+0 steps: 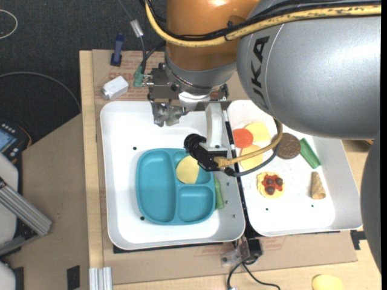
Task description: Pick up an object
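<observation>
Gripper (167, 118) is hanging over the far end of the left bin (115, 162), above bare white floor. Honestly I can't tell whether it's released or clenched, because the big wrist is blocking most of it from this angle. Nothing is showing in its grip.

The closest pickable thing is the yellow disc (188, 171), lying just camera-side of the gripper and a touch toward the view's right. It's sitting on the teal divided tray (158, 186), in what looks like the far right compartment. The tray is taking up the camera-side half of that bin. A green strip (219, 196) is lying along the tray's right edge, squeezed between it and the bin wall.

Further out to the view's right of the gripper, the right bin (290, 225) is holding the rest:
- A red-orange disc (243, 138) is touching a pale yellow piece (260, 130).
- A brown round cookie (288, 145) is lying beside a green stick (309, 153).
- A yellow tart with dark berries (270, 183) and a cone (317, 186) are sitting nearer the camera.

Beyond the gripper, off to the view's left, a small white block (115, 87) and a blue item (117, 50) are lying outside the bins.
</observation>
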{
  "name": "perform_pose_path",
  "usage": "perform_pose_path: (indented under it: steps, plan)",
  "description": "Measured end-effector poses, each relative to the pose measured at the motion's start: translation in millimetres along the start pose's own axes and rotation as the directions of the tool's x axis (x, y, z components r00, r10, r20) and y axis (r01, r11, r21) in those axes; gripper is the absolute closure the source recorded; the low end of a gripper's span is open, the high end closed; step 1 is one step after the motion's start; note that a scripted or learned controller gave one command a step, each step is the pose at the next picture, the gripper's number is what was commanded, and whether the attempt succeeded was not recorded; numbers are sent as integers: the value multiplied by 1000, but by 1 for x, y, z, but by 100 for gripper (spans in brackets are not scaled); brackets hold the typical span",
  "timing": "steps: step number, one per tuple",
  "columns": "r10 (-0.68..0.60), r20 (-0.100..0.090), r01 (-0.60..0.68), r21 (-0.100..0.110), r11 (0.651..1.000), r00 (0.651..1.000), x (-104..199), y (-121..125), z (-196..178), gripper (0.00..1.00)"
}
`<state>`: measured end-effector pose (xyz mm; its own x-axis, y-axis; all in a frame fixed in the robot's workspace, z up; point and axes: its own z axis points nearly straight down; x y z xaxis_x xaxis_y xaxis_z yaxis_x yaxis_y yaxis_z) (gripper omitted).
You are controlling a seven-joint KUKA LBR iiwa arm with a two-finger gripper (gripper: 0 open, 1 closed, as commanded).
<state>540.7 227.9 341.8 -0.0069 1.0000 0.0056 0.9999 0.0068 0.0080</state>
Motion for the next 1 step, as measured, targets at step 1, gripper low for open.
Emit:
perform_pose_path:
  steps: [1]
  plan:
    - [6,1,-6,-4,1000,1000,-15,-10,-94,100]
